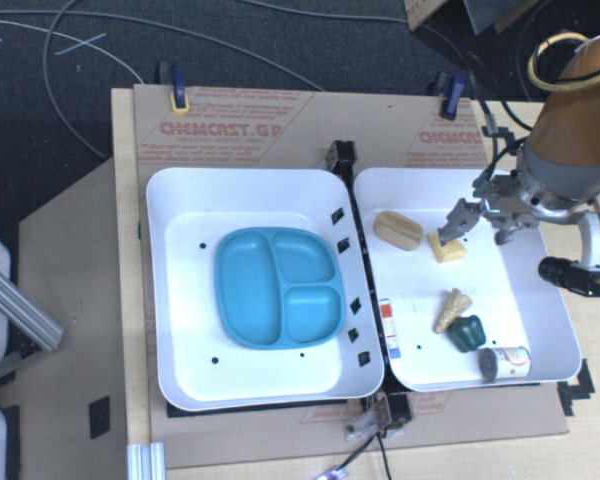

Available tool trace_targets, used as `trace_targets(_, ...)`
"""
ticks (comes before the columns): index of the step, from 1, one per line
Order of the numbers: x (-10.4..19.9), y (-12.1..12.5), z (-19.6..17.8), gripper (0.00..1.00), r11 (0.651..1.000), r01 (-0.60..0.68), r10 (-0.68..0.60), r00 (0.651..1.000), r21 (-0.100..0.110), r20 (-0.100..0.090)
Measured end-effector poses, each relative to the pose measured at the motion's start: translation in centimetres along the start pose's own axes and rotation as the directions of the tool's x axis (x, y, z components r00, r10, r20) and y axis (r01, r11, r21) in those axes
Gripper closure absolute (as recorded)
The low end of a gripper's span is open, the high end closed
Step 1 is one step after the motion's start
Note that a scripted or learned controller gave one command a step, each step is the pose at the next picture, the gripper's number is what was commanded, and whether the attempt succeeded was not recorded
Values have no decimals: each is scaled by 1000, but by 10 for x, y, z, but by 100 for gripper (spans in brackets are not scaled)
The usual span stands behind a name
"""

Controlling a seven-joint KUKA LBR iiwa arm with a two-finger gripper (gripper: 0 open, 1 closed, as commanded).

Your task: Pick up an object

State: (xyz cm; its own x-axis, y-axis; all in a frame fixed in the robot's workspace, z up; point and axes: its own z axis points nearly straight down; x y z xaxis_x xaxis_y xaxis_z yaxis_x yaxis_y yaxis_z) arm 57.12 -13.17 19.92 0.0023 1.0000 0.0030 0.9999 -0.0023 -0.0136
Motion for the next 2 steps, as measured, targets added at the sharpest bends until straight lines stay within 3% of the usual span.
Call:
trace_targets(1,0,3,-6,0,1000,3,-3,1000,-12,2)
trace_targets(2,7,-3,53,0,1000,3,-3,1000,-6,0)
